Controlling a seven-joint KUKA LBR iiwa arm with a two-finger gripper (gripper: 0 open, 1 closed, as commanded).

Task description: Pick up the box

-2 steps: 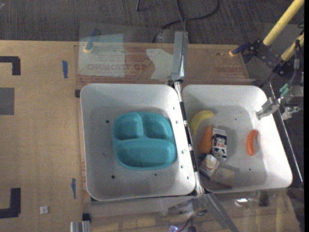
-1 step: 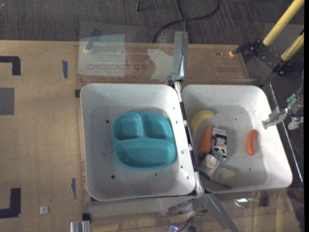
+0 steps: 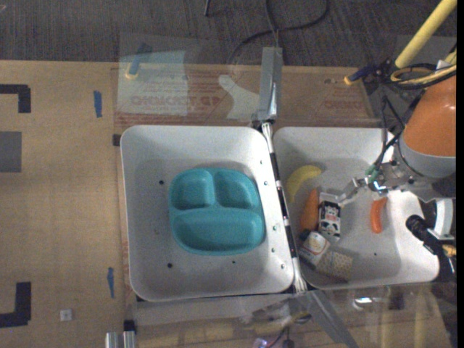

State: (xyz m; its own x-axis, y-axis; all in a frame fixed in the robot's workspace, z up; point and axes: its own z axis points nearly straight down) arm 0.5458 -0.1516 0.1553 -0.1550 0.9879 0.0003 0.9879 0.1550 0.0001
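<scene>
The box (image 3: 330, 217) is a small white carton with black patches. It stands in the right bin (image 3: 406, 263), left of centre, between an orange carrot-like piece (image 3: 310, 209) and the bin's middle. My gripper (image 3: 362, 190) hangs just up and to the right of the box, open, with nothing between its fingers. One thin finger (image 3: 348, 193) points down-left and ends close to the box's top right corner. The grey arm with its orange band (image 3: 433, 122) comes in from the right.
The right bin also holds a yellow banana-like piece (image 3: 303, 178), a second orange piece (image 3: 377, 216), a small round tub (image 3: 315, 246) and a beige textured item (image 3: 335, 264). A teal divided plate (image 3: 215, 210) lies in the left bin (image 3: 145, 158). Cables run at the upper right.
</scene>
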